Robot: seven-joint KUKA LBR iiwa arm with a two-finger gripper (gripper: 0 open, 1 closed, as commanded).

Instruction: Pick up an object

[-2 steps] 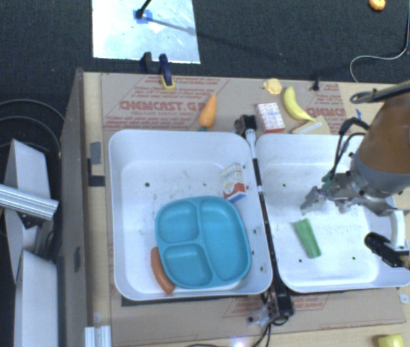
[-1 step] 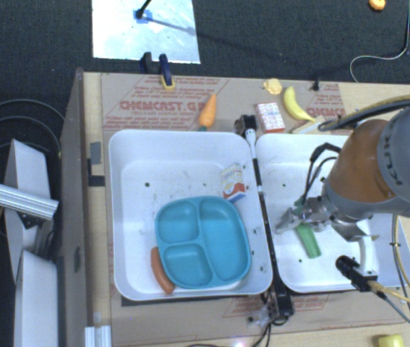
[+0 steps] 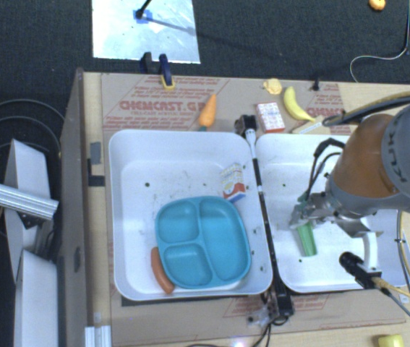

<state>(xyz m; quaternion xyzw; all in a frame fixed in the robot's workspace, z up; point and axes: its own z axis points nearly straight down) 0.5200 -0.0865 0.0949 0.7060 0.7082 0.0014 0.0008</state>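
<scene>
A green cylinder-shaped object lies in the right bin, near its middle. My gripper hangs right over the upper end of that green object, reaching in from the right under the orange-banded arm. In the left bin a blue divided plate lies flat, with an orange sausage-like thing along its lower left edge. A small white and red carton sits just above the plate's upper right corner.
On the cardboard behind the bins lie a banana, a small red and white box, a carrot and a yellow piece. A blue and yellow clamp sits at the bench's far edge.
</scene>
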